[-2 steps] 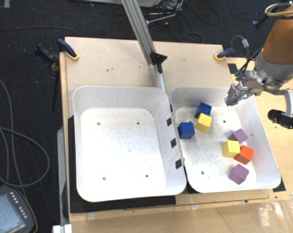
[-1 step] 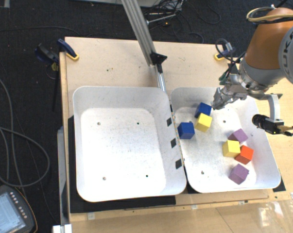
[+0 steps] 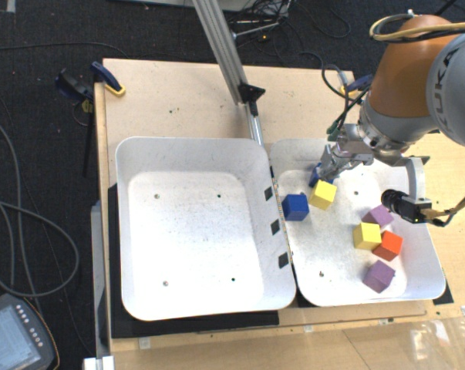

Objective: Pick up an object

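Camera view: the right bin (image 3: 417, 284) holds a blue cube (image 3: 295, 206), two yellow cubes (image 3: 323, 195) (image 3: 366, 235), two purple cubes (image 3: 381, 216) (image 3: 379, 275) and an orange cube (image 3: 389, 244). The left bin (image 3: 139, 160) sits beside it on the surface (image 3: 170, 99). The pincer (image 3: 325, 173) hangs just above the far yellow cube; whether clenched or released, I cannot tell. A clamp (image 3: 89, 83) lies far left.

I can read almost nothing here. The only lettering sits at the upper right of the frame, on the grey shell of the arm (image 3: 454, 91) beside its orange band: part of a dark maker's name, cut off by the frame edge and illegible.
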Controlling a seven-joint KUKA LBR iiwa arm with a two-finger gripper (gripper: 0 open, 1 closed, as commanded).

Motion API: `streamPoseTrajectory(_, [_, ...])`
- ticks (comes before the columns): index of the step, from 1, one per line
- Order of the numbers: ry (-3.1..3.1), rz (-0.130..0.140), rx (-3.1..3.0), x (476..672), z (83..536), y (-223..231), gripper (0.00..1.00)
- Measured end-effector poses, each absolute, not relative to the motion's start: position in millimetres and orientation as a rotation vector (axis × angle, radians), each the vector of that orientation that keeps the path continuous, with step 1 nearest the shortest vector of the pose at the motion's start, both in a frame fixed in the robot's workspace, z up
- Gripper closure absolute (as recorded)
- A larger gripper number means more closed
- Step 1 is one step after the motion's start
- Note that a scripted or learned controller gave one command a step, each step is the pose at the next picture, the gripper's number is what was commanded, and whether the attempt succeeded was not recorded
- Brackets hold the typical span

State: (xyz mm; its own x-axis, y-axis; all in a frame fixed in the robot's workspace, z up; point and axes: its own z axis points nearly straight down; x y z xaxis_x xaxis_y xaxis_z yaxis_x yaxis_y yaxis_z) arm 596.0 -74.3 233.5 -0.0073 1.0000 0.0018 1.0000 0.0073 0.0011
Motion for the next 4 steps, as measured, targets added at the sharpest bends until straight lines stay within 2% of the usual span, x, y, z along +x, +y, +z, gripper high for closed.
streamPoseTrajectory(1, [-2.229, -0.001, -2.211, 574.9, 243, -21, 1.0])
streamPoseTrajectory(3, [-2.228, 0.001, -2.211, 519.6, 249, 63, 1.0])
streamPoseTrajectory(4, [-2.221, 0.0, -2.221, 520.6, 249, 60, 0.0])
